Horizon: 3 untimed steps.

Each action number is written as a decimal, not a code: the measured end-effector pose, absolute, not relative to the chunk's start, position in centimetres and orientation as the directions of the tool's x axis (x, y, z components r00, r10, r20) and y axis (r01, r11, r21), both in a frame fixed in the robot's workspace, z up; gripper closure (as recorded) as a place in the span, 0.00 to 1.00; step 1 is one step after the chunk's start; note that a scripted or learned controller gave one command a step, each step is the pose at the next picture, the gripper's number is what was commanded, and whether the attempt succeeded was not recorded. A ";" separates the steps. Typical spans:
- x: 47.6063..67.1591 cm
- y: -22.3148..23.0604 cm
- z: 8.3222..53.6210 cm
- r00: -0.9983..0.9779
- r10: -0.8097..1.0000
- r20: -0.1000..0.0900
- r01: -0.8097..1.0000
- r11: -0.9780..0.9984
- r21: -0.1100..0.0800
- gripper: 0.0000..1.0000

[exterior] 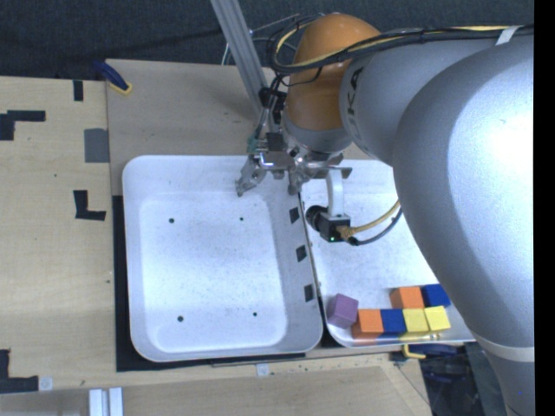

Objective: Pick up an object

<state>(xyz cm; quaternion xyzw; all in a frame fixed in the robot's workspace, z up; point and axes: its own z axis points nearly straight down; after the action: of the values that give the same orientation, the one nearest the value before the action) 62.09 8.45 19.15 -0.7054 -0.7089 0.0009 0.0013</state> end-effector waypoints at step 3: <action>61.4 6.9 19.2 -0.002 1.000 -0.001 1.000 0.002 -0.005 0.00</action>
<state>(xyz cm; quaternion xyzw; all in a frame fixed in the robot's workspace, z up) 61.43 6.88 19.20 -0.7065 -0.7077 0.0020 0.0014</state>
